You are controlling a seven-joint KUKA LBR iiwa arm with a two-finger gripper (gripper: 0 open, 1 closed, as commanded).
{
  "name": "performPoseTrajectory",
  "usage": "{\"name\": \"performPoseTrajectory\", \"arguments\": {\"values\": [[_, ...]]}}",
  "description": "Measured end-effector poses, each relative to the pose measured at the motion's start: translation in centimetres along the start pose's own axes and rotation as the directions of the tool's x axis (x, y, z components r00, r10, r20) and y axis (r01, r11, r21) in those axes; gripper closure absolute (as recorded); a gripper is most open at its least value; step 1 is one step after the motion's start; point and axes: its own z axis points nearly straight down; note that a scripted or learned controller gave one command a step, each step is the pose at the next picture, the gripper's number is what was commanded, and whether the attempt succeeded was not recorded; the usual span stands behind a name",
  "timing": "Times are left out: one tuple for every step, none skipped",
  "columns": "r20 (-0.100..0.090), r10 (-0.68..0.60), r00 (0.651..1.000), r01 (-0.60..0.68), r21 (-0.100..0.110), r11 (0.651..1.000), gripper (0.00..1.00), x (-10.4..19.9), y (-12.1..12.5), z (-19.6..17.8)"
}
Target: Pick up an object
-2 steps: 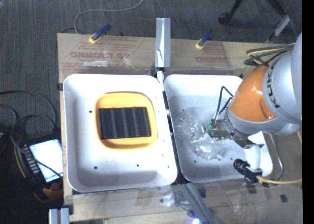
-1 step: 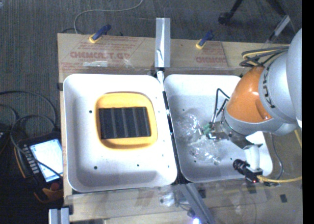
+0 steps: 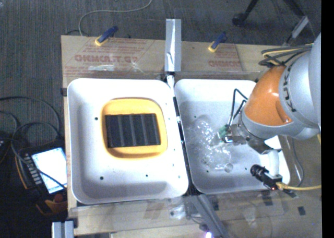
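Note:
A clear crumpled plastic item (image 3: 207, 142) lies in the middle of the right bin (image 3: 209, 96); it looks like a squashed bottle. My gripper (image 3: 226, 133) hangs low over its right edge, at the end of the grey and orange arm (image 3: 271, 104) that comes in from the right. A small green part shows at the gripper's tip. Whether the gripper touches the plastic cannot be told. In the left bin (image 3: 78, 127) rests a yellow rounded tray-like object (image 3: 134, 151) with a black ridged insert, far from the gripper.
A metal divider post (image 3: 173, 44) stands behind the seam between the bins. Two blue and yellow clamps (image 3: 106, 35) hold the cardboard sheet at the back. A tablet (image 3: 47, 166) and cables lie on the floor to the left.

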Motion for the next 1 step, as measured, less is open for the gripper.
{"name": "performPoseTrajectory", "arguments": {"values": [[-0.003, -0.002, 1.0, 0.002, 0.01, 1.0, 0.0, 0.19, -0.26, 0.43]]}}
